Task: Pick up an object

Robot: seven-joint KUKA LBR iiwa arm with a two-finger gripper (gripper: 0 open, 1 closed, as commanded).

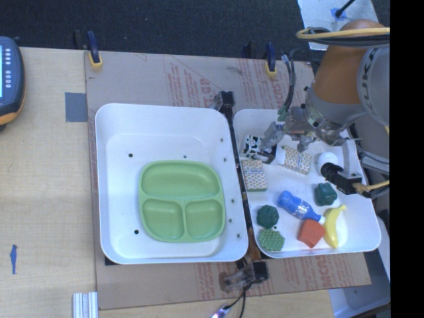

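The end effector [286, 138] hangs over the far end of the right bin [368, 242]; whether it is open or closed cannot be told. The black-and-white toy [252, 147] lies just to its left, beside the bin wall, with the patterned block [254, 175] nearer the camera.

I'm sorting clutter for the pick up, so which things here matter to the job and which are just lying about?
Job: gripper, blue bottle, yellow banana, orange block, dark green lump, all in the right bin.
Lying about: green divided plate, left bin.
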